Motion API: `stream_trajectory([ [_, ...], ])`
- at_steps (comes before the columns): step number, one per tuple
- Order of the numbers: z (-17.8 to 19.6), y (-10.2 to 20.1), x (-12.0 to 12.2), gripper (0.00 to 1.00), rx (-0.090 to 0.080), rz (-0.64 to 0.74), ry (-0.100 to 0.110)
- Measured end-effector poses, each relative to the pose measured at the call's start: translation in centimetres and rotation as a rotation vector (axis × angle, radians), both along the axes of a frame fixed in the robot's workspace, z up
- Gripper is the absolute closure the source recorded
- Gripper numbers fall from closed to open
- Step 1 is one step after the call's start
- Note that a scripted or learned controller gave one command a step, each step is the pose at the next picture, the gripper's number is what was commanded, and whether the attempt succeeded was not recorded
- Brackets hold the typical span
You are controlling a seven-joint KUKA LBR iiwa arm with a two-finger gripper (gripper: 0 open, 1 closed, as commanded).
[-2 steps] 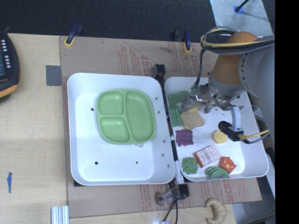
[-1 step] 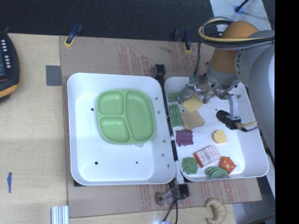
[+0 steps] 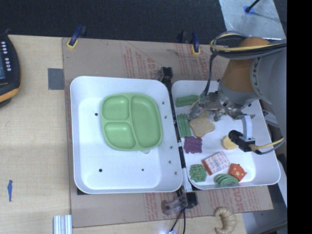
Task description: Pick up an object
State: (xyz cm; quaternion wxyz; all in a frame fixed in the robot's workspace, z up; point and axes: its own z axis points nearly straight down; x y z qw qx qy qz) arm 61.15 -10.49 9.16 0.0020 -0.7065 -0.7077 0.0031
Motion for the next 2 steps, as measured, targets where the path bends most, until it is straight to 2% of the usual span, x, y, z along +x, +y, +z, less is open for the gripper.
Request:
stream_trajectory([
  [1,0.1,0.7,4.6,0.00,0.000,0.005,-0.002],
  [2,0.0,-5.7,1.8,0.00,-0.001,-0.004,-0.001],
])
